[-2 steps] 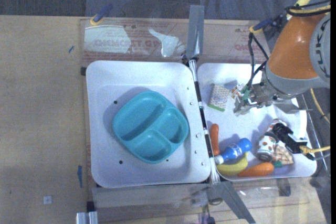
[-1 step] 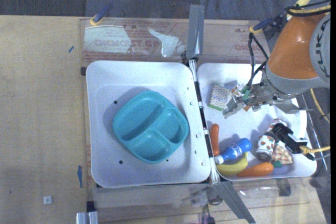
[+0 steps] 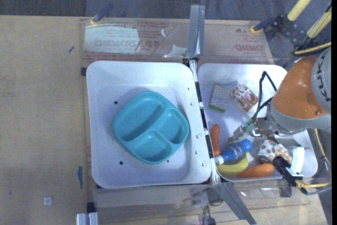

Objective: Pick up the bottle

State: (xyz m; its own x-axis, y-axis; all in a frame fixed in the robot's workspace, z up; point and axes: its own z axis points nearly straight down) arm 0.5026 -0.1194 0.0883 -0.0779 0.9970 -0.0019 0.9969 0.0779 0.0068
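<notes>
**Bottle lay low in the right bin, arm poised over it**

Bottle [image 3: 235,151], clear-bodied with a blue label and a white cap end, lay tilted on its side in the near part of the right bin [image 3: 231,72]. It rested against a yellow banana [image 3: 233,167] just below it, with an orange carrot-like piece [image 3: 215,139] standing along the bin's left wall beside it and a second orange piece [image 3: 259,170] stretched out to its lower right. A patterned brown-and-white item [image 3: 274,150] sat just to the right of the bottle.

The gripper [image 3: 250,131] hung just above the bottle's upper end, at the tip of the grey arm with its orange band [image 3: 299,97], which came in from the right over the bin. Whether the gripper was wide or narrow could not be told; dark parts and cables crowded that spot, and nothing was seen lifted.

Farther back in the same bin lay a small green-and-white packet [image 3: 219,97] and an orange-and-white carton [image 3: 244,95], close together and well apart from the bottle.

The left bin [image 3: 105,87] held a teal divided plate [image 3: 151,127], set at a slant near its middle
</notes>
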